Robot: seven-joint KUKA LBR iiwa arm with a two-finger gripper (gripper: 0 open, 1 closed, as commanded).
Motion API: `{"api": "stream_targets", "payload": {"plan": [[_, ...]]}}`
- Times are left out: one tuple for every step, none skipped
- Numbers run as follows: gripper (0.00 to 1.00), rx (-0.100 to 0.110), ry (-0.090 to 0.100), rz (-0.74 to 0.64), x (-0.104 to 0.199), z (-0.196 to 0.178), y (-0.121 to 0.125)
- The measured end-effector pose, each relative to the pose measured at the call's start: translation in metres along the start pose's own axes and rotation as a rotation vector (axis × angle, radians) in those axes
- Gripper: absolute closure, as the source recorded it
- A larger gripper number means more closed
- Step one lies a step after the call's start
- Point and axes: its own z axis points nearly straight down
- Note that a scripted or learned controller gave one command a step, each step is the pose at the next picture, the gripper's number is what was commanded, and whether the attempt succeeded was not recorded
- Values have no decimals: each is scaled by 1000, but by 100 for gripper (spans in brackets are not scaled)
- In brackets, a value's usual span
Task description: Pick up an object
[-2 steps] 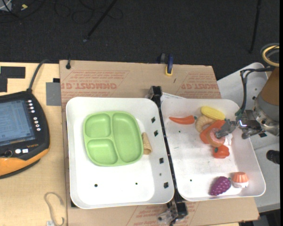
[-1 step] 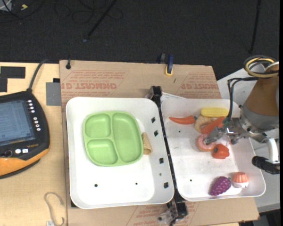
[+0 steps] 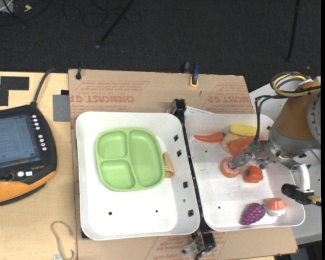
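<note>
Gripper working low among the toy food in the right bin

You are looking at the grey two-finger gripper (image 3: 242,160) reaching in from the right and sitting low over the floor of the right-hand shallow white plastic bin (image 3: 227,210). Its dark fingers (image 3: 239,159) are pointing at the round pinkish-orange toy piece (image 3: 229,168), which is lying just below and to the left of the fingertips, touching or nearly so. Whether the fingers are spread or pressed together, you cannot tell from this slant; nothing is visibly sitting between them, so treat the piece as not yet held.

Notice how crowded the spot is. A small red strawberry-like toy (image 3: 253,174) is resting just to the right of the fingers, an orange-red carrot-shaped toy (image 3: 208,137) is lying above and to their left, and a yellow corn-shaped toy (image 3: 242,129) is sitting above them, close to the bin's far wall. That clustering is probably why the arm is coming in so low and slanted: it is threading between neighbours.

Well below the fingers, a purple grape-bunch toy (image 3: 252,214) and a small white-and-pink round toy (image 3: 275,206) are lying near the bin's front wall, apart from the action.

Far to the left of the fingers, a light green divided plastic plate (image 3: 130,159) is resting in the left-hand white bin (image 3: 124,223), with a small tan cylinder (image 3: 168,165) touching its right edge.
</note>
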Motion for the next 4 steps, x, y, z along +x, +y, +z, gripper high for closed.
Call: {"api": "stream_targets", "payload": {"plan": [[100, -2, 9, 2, 1, -13, 2], [100, 0, 1, 7, 0, -57, 7], [100, 0, 1, 8, -1, -103, -1], [100, -1, 1, 6, -3, -140, -1]]}}
